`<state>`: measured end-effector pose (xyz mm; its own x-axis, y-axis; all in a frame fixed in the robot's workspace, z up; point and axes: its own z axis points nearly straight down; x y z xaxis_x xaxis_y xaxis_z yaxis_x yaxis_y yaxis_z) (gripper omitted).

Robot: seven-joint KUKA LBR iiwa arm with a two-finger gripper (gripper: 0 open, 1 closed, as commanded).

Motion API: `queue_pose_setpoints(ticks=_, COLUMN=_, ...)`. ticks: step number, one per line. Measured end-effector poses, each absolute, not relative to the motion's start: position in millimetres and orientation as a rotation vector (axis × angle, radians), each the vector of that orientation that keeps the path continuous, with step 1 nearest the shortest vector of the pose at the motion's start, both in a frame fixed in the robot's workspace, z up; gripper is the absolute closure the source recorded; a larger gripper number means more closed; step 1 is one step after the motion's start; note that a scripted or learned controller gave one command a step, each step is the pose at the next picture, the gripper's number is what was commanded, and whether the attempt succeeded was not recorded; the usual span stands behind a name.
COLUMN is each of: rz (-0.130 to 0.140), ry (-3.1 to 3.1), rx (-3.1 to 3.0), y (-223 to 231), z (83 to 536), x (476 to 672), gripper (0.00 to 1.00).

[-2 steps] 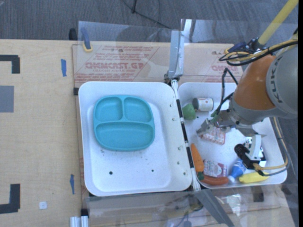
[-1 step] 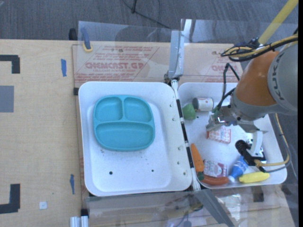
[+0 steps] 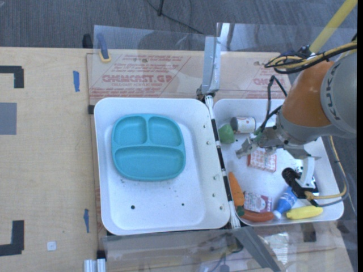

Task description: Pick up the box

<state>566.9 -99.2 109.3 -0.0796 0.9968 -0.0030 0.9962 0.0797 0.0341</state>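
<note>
The gripper, its state hidden, hangs beside a small red-and-white box lying flat; light, stiff card likely, best pinched across its narrow edges.

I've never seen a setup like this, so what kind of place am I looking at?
Probably a robotics lab test bench: a grey and orange robot arm reaches over two white bins, toy food such as a banana lies in one, and blue tape marks dot the bench.
</note>
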Motion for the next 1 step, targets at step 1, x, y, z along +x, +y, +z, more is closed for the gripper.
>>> queue_pose_setpoints(ticks=1, rz=0.024, ry=2.184, rx=2.233, y=-108.3, z=96.3, x=579.7, gripper=0.00)
